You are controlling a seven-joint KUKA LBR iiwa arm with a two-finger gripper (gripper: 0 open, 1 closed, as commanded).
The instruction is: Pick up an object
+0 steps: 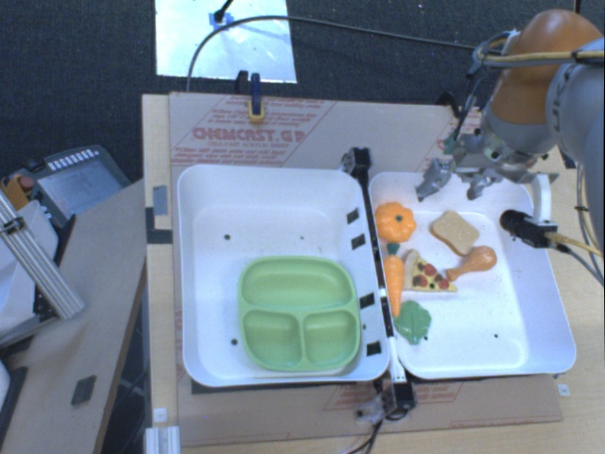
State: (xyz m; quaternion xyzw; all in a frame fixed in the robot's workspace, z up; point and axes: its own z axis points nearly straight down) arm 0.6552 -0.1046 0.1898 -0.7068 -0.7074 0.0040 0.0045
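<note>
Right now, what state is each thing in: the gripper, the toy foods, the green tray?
gripper: open, holding nothing, above the right bin's far edge
pumpkin: resting in the right bin
bread slice: lying flat, not gripped
drumstick: lying on its side
pizza slice: lying flat
carrot: lying along the divider
broccoli: resting in the bin
green tray: upright in the left bin

A robotics lab: two white bins (284, 183) sit on a cardboard-covered tabletop (312, 126) over dark carpet, with cables (378, 32) trailing across the upper frame, an aluminium rail (38, 258) at left, and toy food (425, 258) at right.
</note>
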